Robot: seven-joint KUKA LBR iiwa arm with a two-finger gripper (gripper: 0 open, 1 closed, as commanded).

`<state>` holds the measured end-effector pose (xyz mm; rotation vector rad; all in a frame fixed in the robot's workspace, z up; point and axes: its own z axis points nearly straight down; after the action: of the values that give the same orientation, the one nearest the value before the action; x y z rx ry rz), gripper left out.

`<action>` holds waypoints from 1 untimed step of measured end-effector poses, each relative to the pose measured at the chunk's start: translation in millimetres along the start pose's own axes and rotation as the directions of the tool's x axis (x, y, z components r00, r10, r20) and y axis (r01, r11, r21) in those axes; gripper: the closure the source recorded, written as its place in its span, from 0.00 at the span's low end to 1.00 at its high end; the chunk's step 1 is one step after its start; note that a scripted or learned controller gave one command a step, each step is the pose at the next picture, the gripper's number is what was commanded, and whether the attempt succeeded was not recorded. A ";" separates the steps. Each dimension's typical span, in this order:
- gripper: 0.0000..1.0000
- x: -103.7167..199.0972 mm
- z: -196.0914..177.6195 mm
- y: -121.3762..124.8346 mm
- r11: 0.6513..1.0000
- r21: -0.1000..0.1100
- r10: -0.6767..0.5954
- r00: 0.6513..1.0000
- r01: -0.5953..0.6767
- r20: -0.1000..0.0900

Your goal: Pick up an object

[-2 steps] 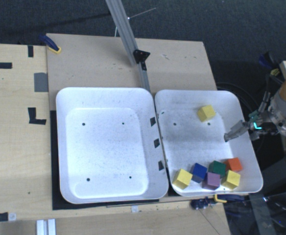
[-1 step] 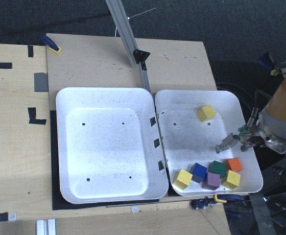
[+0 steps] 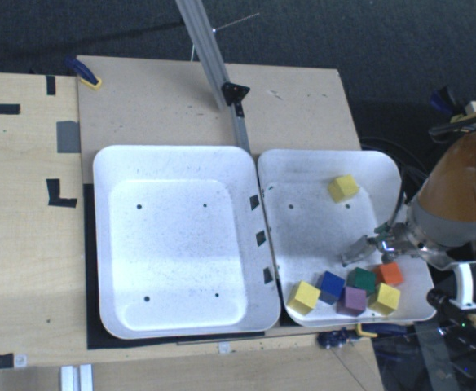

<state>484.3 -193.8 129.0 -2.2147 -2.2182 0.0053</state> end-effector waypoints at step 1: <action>0.00 0.8 38.8 0.4 1.000 -0.006 0.000 1.000 0.000 0.003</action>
<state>484.4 -193.0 90.2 -2.2197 -2.2231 0.0018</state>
